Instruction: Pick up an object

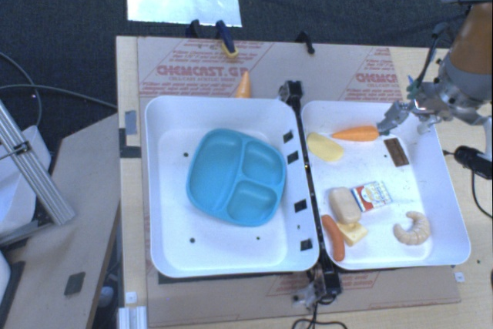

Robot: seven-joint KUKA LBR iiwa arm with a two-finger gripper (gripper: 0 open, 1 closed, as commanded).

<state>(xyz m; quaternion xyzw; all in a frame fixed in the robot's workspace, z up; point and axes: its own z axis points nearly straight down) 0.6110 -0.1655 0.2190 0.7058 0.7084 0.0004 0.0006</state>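
Observation:
The right bin (454,239) holds several toy foods: an orange carrot (355,134), a yellow lemon-like piece (325,147), a brown chocolate bar (396,152), a small red and white box (371,196), a tan bread roll (344,205), a yellow cheese wedge (354,233), a red sausage (333,236) and a pale croissant (412,229). My gripper (406,119) hangs over the bin's far right part, open. One finger (389,119) stands just right of the carrot's tip, and the chocolate bar lies just below. Nothing sits between the fingers.
The left bin (173,243) carries a blue divided plate (236,176). An orange cone (243,85) and a blue and yellow clamp (226,38) sit behind the bins on the board. A black divider (302,166) runs between the bins. Cables lie at the right edge (471,158).

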